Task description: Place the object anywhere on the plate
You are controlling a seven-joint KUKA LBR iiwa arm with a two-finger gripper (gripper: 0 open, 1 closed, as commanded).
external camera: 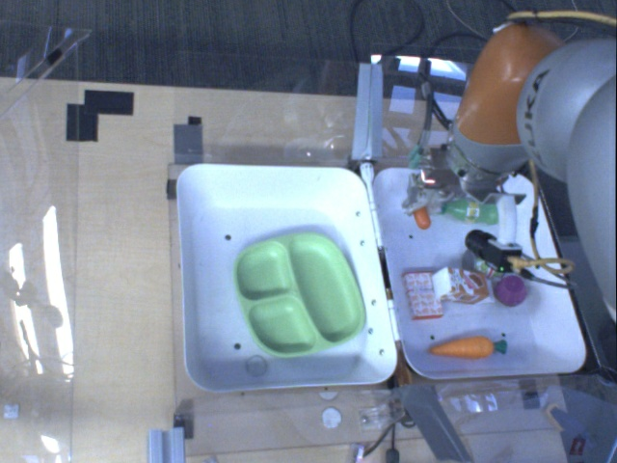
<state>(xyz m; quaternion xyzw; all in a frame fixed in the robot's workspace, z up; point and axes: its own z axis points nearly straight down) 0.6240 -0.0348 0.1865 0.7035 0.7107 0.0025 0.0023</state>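
You've got the arm (540, 85) reaching in from the right, with its end effector (420, 201) low over the far left corner of the right bin (554, 340). From this angle you cannot tell whether the end effector is spread or pressed together. The wrist blocks the view, so don't count anything as gripped. Right at its tip, on the near side, there's a small orange piece (421, 219). It's either touching the tip or just beside it, and the picture doesn't settle which. Just to the right of that piece, a green item (474, 211) lies partly tucked under the wrist. Come toward the middle of that bin and you see a red-and-white packet (422, 294). Next to it is a brown-and-white wrapper (467, 285), then a purple ball (511, 290) just beside the wrapper on the right. Along the near edge a carrot (466, 347) lies on its side, leafy end pointing right, well apart from the end effector. Now look across the divider at the left bin (207, 210). The plate (301, 292) is in there, green, split into three compartments, set at a slant near the bin's middle. Nothing rests on it. The small orange piece is in the other bin, well apart from the plate. Both bins sit side by side on the pale wooden counter (106, 307).
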